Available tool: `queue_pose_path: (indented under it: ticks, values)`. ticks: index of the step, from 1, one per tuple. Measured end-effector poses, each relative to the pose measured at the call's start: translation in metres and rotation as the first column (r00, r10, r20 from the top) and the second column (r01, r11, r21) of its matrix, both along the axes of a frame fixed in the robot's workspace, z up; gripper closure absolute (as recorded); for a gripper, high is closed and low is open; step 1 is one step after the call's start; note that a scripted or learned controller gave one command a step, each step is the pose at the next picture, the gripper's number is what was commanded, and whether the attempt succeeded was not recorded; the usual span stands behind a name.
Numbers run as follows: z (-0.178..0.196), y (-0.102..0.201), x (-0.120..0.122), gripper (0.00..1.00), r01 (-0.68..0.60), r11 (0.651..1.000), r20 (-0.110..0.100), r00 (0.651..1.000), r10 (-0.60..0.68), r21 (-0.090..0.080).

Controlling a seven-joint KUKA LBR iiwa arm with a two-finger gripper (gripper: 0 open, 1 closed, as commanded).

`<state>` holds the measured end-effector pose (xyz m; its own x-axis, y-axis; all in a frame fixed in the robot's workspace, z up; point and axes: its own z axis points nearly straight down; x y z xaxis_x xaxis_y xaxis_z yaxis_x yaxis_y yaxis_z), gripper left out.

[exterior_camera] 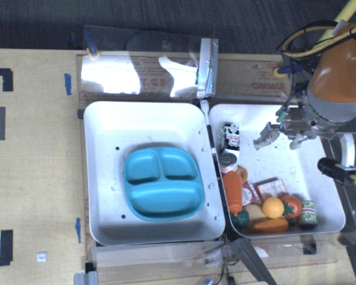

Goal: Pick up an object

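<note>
Progress: you are looking at a pick not yet made; nothing is sitting between the fingers.
End effector (280, 134): spread apart, hovering over the bare upper part of the right bin (329, 218).
Objects: carrot (232, 191), orange (273, 208) and tomato (292, 205) are lying clustered in that bin's lower part.
Left: descending, gripping, lifting.

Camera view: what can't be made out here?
- Gripper: fingers small and blurred over the right bin; nothing seen between them.
- Arm: cut off by the right edge.
- Toy pile: items overlap, so lower ones are partly hidden.
- Black-and-white item: too small to identify.
- Blue tray in the left bin: fully visible.
</note>
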<state>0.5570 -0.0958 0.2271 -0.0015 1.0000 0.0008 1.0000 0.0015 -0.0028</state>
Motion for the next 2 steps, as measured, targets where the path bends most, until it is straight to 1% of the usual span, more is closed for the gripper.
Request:
queue_pose_path:
  ticks: [1,2]
  values:
    - [0.01,0.0,0.001,1.0,0.001,1.0,0.003,1.0,-0.001,-0.001]
    - [0.1,-0.034,0.001,1.0,-0.096,0.995,0.012,0.995,0.096,-0.004]
